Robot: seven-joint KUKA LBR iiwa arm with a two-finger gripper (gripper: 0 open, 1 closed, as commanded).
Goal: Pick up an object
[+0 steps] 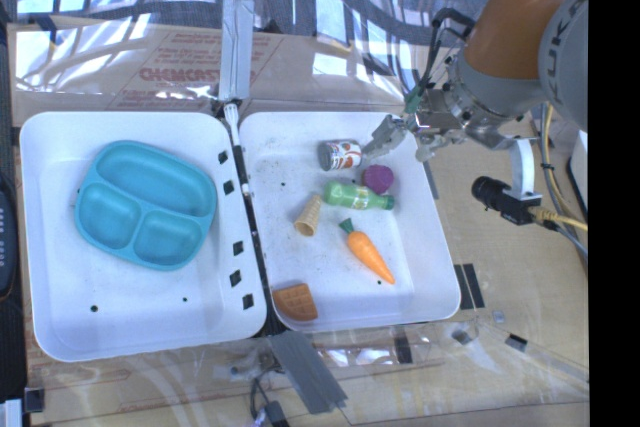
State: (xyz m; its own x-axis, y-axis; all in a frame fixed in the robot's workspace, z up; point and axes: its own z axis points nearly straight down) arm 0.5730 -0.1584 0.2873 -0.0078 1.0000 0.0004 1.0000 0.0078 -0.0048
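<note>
The right bin (420,290) holds several toy foods. A small can (340,155) lies on its side near the back, and a purple round piece (378,179) sits just right of it. Touching the purple piece from below, a green bottle (358,198) lies flat. There is also a tan cone (309,214), an orange carrot (369,254) and a brown wedge (294,301) at the front rim. My gripper (408,139) hangs over the bin's back right corner, above the can and the purple piece, open with nothing between its fingers (384,135).
A blue divided plate (146,204) lies in the left bin (60,315). A raised divider (243,215) separates the two bins. Cardboard (150,65) lies behind them. A black fitting with cables (505,198) sits right of the right bin.
</note>
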